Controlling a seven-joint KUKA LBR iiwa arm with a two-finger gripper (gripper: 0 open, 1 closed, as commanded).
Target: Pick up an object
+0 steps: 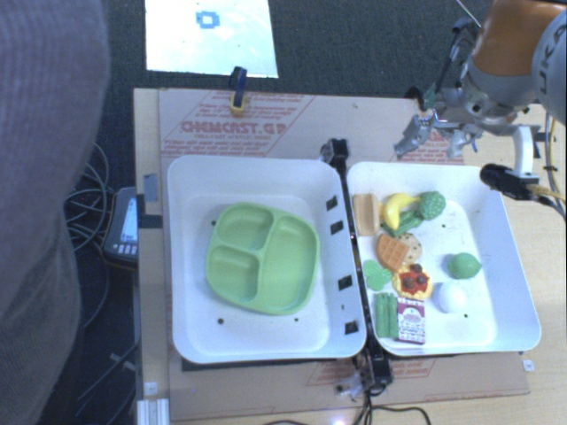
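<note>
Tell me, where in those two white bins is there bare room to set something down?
The left white bin has bare floor along its edges around the green divided plate. In the right white bin, the far-right strip and the bottom-right corner beyond the white egg are free. Its left half, crammed with toy food, is crowded.

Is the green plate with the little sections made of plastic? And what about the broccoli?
The green plate looks like moulded plastic: one even pale green, smooth, with rounded dividers and a soft sheen. The broccoli is probably toy plastic or rubber too, since its colour is flat and uniform, though it is too small to tell for sure.
</note>
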